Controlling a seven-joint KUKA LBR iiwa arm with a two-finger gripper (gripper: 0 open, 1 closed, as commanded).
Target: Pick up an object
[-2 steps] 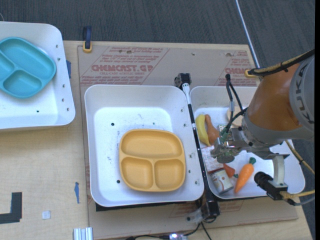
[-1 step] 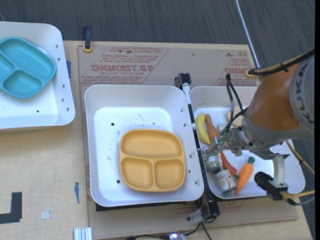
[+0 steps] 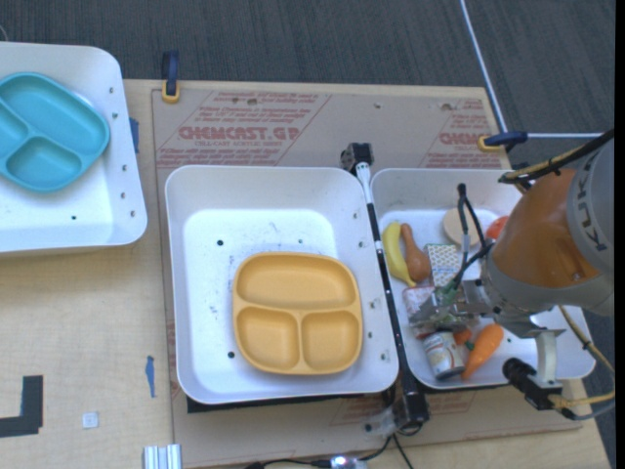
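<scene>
Lying orange carrot (image 3: 483,349), tapered

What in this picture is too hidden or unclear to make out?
- Claw, camera view: lost in clutter, so open or shut is unclear.
- Right bin: its right part is covered by the arm.
- Can: label too small to read.
- Blue tray: cut off by the left edge.
</scene>
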